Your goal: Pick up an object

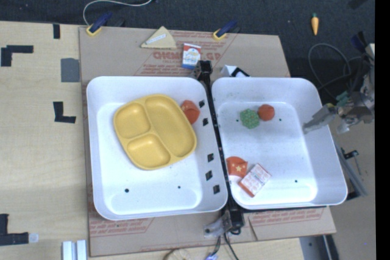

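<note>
The right bin (286,91) holds a green lumpy object (249,118) with a small red-orange ball (265,111) beside it. Nearer the front lie a red tomato-like object (236,165) and a small white and red packet (255,179). A red object (191,111) in the left bin (100,149) rests against a yellow divided plate (155,130). My gripper (326,117) hangs at the right rim of the right bin, well right of the ball, with nothing seen in it.
Behind the bins, a small red and white carton (191,56) and a tan wedge (159,38) lie on the cardboard sheet. Blue clamps (226,29) hold that sheet. Cables run along the right side by the arm.
</note>
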{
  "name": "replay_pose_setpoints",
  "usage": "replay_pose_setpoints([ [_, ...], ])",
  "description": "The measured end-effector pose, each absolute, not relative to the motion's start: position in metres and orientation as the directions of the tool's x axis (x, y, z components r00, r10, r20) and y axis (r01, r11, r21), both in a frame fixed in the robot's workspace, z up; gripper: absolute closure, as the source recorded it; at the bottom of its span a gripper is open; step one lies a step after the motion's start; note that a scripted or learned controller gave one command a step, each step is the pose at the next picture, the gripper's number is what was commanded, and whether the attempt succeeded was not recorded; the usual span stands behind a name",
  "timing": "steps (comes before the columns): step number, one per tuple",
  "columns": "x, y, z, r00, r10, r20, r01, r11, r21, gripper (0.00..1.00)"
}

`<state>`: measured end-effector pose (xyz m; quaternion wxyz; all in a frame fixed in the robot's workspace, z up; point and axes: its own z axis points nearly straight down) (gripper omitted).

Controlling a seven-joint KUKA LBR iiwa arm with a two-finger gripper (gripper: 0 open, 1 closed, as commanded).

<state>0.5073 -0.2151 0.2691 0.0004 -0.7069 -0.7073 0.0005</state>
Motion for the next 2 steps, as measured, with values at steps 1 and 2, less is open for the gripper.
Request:
replay_pose_setpoints([
  [1, 0.59, -0.222, 0.175, -0.002, 1.0, 0.001, 1.0, 0.002, -0.003, 0.0],
  [2, 0.64, -0.146, 0.098, -0.003, 1.0, 0.002, 1.0, 0.003, -0.003, 0.0],
])
